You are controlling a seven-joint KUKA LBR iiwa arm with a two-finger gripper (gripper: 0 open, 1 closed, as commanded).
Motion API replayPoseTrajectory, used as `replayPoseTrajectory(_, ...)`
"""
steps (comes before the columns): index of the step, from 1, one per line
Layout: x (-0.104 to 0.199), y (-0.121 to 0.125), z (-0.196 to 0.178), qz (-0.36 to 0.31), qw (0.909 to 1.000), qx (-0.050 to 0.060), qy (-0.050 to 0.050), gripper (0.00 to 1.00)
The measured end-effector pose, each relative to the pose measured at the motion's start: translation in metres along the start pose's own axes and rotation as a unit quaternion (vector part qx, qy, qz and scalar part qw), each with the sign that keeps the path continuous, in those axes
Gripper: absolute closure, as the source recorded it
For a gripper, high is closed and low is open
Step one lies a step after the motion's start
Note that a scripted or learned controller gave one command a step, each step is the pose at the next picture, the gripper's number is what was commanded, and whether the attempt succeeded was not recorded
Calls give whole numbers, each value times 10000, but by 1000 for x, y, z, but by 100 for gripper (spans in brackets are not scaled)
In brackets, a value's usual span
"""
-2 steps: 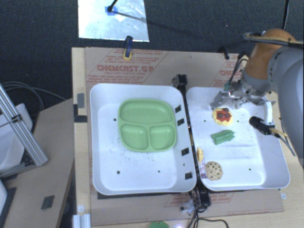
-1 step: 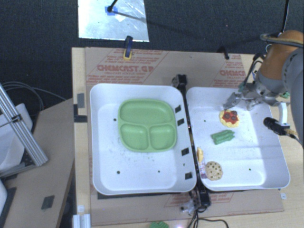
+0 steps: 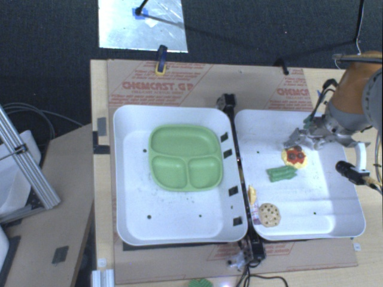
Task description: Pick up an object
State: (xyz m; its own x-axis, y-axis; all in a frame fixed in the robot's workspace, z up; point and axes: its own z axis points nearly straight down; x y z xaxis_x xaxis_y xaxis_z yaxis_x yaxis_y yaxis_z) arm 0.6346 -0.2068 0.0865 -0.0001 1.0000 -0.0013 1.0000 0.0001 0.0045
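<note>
In the right bin (image 3: 335, 220) lie a small pizza slice with red topping (image 3: 295, 156), a green pod-shaped piece (image 3: 281, 173), a round cookie with dark chips (image 3: 268, 214) and a small yellow piece (image 3: 252, 194) by the bin's left wall. My gripper (image 3: 297, 140) hangs low at the bin's upper right, just above and beside the pizza slice. Nothing shows between its fingers.
The left bin (image 3: 128, 220) holds a green divided plate (image 3: 184, 158). A black divider with clips (image 3: 234, 160) runs between the bins. The grey arm with its orange band (image 3: 359, 70) comes in from the right, with a black cable part (image 3: 350, 171) over the right bin.
</note>
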Motion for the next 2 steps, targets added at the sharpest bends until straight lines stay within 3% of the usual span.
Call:
replayPoseTrajectory(1, 0, -22, 0, -2, 10000, -7, -3, 0)
replayPoseTrajectory(2, 0, -20, -12, -9, 10000, -22, -4, 100)
